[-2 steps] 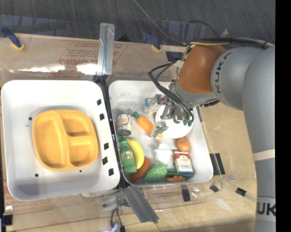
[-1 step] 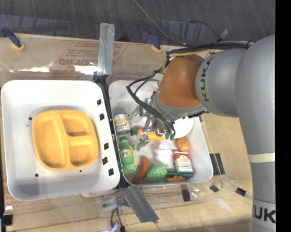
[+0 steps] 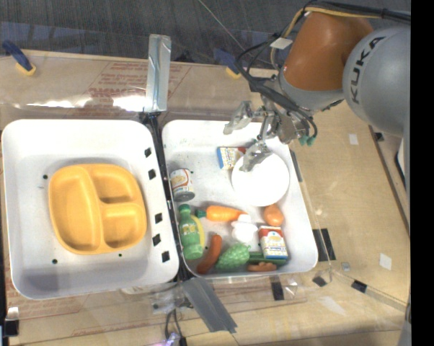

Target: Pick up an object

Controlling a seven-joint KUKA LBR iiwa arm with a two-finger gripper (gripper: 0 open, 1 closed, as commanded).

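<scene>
The gripper (image 3: 247, 137) hangs over the right bin (image 3: 298, 193) near its far edge, fingers spread wide and holding nothing, one fingertip above the white plate (image 3: 264, 182); a small carton (image 3: 230, 156) lies just beside it

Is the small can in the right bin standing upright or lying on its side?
Lying on its side, as far as I can tell. The can shows its printed label lengthwise, by the right bin's left wall.
</scene>
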